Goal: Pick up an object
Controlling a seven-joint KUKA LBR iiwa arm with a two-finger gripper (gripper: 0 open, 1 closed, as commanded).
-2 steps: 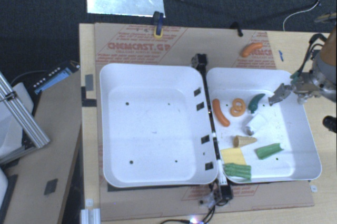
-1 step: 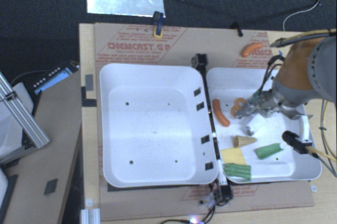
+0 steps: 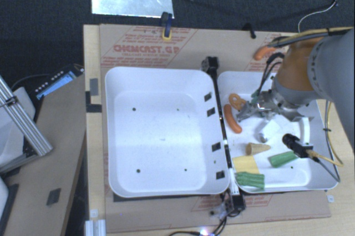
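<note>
Metal two-finger gripper [image 3: 244, 114] low in right white bin [image 3: 317, 176], beside orange sausage-shaped toy [image 3: 232, 119] — finger state we cannot tell; we centre over it before closing.

We look down from a single fixed camera set above the desk [image 3: 183, 40], tilted so the far edge sits toward the top of the frame and the near edge at the bottom. We stand far enough back to take in both white bins whole: the left bin [image 3: 119, 118] fills the middle, the right bin [image 3: 310, 176] lies toward the right side. The grey arm [image 3: 327, 65] enters from our right. Dark floor [image 3: 44, 1] surrounds the desk beyond.
</note>
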